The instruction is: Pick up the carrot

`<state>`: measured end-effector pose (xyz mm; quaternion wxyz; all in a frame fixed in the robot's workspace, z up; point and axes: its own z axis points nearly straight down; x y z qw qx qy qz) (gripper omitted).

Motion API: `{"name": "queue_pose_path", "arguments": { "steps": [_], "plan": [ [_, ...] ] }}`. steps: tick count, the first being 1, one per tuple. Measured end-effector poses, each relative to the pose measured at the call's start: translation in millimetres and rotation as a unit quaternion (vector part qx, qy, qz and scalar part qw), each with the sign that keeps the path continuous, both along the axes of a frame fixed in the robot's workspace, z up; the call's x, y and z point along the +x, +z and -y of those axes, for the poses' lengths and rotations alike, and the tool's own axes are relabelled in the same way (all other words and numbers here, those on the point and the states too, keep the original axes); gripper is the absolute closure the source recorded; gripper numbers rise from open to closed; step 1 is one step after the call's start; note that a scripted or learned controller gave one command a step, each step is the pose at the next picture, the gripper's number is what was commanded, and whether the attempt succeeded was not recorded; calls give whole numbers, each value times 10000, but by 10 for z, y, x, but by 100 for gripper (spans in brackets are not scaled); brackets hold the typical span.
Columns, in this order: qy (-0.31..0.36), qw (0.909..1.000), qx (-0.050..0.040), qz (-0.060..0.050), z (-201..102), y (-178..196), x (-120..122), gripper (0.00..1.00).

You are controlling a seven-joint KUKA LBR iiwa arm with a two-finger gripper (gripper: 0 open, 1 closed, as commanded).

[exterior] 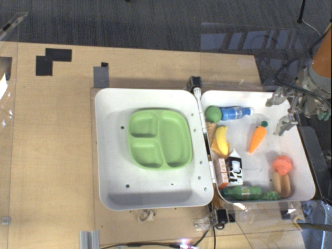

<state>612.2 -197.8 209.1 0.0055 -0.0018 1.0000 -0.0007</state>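
Where the picture is lowest, some wires [218, 219] lie on the wooden bench [46, 154] by the front of the two white bins. Just above them, the left bin [111, 191] holds a green plate [158, 139] with three parts. The right bin [306, 175] is full of toy food. A green cucumber [251, 193] lies along its front wall, with a small carton [235, 170] and a yellow banana [221, 140] behind it. The carrot [257, 137] lies in the middle of that bin, tilted, with nothing touching it. Up at the right edge, the gripper [288, 110] hangs over the bin's far right corner, fingers spread apart, pinching nothing. Farther back, black tape [52, 60] marks the bench, and dark grey carpet [155, 14] fills the top.
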Motion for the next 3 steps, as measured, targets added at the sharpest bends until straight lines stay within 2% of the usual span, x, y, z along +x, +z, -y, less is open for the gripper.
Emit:
{"name": "queue_pose_path", "arguments": {
  "steps": [1, 2, 3],
  "plan": [
    [-183, 9998, -14, 42, 44, -1184, -96, 0],
    [-1360, 9907, 11, 26, -212, -1192, -632, 0],
    [-2073, 9783, 20, 17, 71, -1203, 2, 0]
  ]
}}
